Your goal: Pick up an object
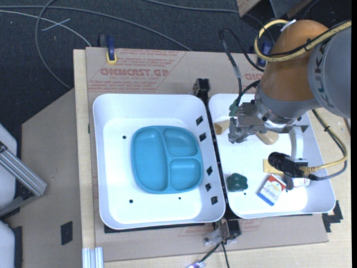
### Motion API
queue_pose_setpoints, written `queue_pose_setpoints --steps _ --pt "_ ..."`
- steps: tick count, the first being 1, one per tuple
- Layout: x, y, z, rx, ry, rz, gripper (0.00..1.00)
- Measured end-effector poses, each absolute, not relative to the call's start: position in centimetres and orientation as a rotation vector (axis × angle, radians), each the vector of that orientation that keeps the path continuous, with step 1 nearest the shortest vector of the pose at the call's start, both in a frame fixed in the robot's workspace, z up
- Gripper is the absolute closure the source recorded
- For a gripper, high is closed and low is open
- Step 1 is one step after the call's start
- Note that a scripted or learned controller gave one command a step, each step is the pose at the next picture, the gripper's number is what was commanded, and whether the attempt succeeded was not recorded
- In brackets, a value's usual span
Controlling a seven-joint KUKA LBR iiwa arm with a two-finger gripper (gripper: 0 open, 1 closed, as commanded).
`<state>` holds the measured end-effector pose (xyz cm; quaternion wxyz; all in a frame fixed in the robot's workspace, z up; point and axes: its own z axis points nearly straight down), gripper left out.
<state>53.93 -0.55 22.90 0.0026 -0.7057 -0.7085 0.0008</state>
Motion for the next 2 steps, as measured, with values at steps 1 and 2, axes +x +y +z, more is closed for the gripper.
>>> queue_pose_setpoints --steps 1,2 --pt "53.4 4.4 23.3 -2.214 -2.224 0.0 1.0" --pt "51.1 8.8 21.6 -2.214 -2.222 0.004 1.0"
